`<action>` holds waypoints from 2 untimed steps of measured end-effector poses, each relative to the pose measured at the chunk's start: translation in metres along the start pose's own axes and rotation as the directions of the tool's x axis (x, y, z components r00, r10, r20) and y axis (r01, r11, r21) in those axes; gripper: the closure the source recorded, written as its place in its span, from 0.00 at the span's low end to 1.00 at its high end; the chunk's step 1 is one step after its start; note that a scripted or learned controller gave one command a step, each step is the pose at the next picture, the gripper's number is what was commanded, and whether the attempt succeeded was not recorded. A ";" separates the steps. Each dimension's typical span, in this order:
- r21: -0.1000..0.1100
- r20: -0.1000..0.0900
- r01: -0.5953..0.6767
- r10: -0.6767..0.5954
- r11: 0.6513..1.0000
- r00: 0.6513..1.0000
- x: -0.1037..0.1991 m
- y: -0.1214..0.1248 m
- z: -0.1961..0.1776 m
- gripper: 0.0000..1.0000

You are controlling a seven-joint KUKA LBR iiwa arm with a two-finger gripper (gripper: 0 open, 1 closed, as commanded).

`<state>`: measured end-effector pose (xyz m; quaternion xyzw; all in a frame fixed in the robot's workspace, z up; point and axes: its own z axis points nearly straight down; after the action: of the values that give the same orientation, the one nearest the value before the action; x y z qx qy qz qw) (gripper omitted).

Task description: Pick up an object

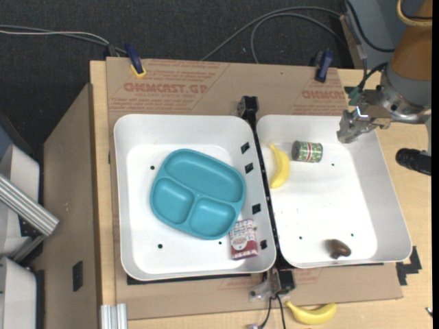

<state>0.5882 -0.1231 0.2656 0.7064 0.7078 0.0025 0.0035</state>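
The jaws hang over the right bin's rim at two o'clock; whether they are spread or pressed together cannot be told. Inside that bin, a small can lies near twelve o'clock, a banana beside the left wall, a brown object toward six. The left bin carries a teal divided plate and a small packet.

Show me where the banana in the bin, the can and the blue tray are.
banana (280,168), camera view, middle of its curved body.
can (307,151), camera view, middle of its side, lying in the right bin.
blue tray (197,192), camera view, ridge where its three compartments meet.
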 end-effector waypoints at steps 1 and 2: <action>0.012 -0.004 0.003 -0.003 1.000 1.000 0.058 -0.010 0.015 1.00; 0.013 -0.005 0.004 -0.004 1.000 1.000 0.115 -0.017 0.030 1.00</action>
<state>0.5707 -0.0087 0.2350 0.7048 0.7094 -0.0002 -0.0028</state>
